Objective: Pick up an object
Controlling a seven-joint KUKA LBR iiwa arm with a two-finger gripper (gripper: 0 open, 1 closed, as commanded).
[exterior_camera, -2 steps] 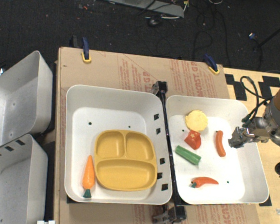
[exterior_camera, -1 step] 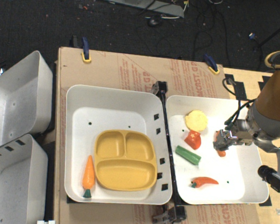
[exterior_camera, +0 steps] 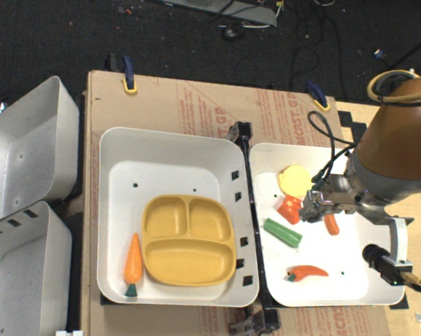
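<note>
The hand [exterior_camera: 314, 206] hangs low in the right bin [exterior_camera: 346, 289], just beside a red piece [exterior_camera: 290, 208] and a small orange piece [exterior_camera: 331, 225]. Nothing looks lifted yet; I cannot tell its grip, so the pick remains undone.

A brown, board-topped desk [exterior_camera: 202, 101] carries two shallow white bins touching side by side: the left bin [exterior_camera: 113, 192] toward nine o'clock, the right bin [exterior_camera: 347, 282] toward three o'clock.
</note>
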